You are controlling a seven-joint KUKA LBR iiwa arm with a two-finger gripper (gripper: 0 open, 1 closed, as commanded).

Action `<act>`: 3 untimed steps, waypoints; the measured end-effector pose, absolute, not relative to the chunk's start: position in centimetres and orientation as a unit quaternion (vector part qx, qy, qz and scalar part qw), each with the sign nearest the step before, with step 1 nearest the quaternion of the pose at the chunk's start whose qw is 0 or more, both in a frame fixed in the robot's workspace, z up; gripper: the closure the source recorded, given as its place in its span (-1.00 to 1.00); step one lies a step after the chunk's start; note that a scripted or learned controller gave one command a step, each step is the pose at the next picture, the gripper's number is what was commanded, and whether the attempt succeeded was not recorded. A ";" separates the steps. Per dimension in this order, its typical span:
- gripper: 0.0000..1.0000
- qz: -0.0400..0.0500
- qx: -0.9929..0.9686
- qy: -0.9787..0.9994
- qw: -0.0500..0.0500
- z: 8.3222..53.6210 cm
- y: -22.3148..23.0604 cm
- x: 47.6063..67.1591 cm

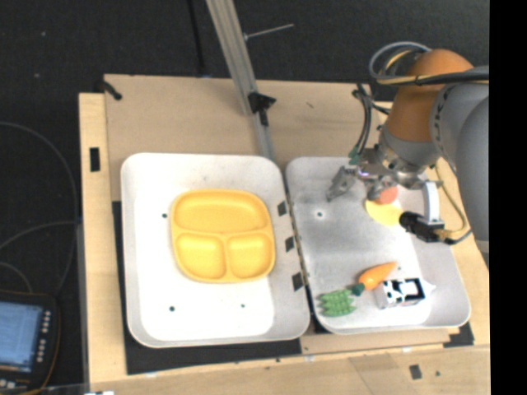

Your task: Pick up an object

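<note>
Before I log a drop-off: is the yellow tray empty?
Empty: all three compartments of the tray show bare yellow, nothing in them.

We see a bulky arm (461, 130) with a smooth grey shell and a rounded orange band (424, 97) just above its wrist. Pale grey cable loops (395, 56) arc over the orange band, and thin dark cables trail down beside it toward the end effector (366, 179). The end effector itself is a cluster of grey metal parts, with a white bracket and a black fitting (420, 225) off to its side.
</note>
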State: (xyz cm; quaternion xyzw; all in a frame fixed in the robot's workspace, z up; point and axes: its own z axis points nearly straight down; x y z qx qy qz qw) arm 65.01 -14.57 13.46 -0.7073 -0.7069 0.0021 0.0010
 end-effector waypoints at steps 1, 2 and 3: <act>-1.00 0.002 -0.708 -0.706 0.000 9.9 -14.7 65.0; 1.00 -0.001 -0.709 -0.706 -0.002 11.3 -14.8 65.1; 1.00 -0.001 -0.708 -0.707 -0.003 15.8 -15.3 65.4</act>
